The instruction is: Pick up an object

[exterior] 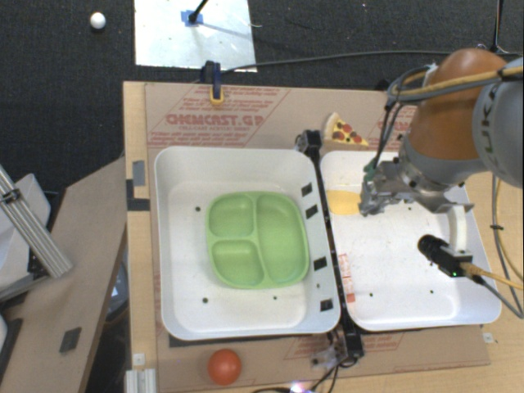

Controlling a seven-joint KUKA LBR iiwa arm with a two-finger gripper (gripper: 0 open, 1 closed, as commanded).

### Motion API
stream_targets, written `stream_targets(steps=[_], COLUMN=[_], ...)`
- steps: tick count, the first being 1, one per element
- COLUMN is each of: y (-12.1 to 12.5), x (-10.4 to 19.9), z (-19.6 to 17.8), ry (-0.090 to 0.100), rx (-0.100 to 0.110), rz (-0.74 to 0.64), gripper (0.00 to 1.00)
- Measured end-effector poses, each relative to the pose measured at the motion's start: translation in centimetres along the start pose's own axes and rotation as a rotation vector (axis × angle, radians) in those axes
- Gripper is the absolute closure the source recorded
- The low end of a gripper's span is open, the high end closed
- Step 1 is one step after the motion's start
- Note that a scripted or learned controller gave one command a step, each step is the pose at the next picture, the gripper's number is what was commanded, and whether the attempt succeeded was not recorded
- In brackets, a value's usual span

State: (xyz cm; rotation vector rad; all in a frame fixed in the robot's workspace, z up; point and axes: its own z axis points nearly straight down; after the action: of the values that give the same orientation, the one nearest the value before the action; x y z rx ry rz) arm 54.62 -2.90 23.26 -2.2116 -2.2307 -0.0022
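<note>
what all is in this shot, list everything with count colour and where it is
shallow white plastic bins: 2, white, side by side on the bench
green divided plastic plate: 1, light green, three compartments, inside the left bin
flat yellow object: 1, yellow, right bin near its left wall, beside the gripper
pizza slice toy: 1, yellow with red spots, on the board behind the right bin
orange ball: 1, orange-red, front of the board, outside the bins
small white ball: 1, white, on the dark floor, top left
two-finger gripper: 1, grey, low over the right bin
</note>
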Motion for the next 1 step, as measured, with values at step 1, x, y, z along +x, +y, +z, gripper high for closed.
stream_targets(steps=[1], y=[-0.31], x=[4.74], z=[0.95], ry=[0.001], rx=[0.0], rz=[-0.001], gripper=[1.0])
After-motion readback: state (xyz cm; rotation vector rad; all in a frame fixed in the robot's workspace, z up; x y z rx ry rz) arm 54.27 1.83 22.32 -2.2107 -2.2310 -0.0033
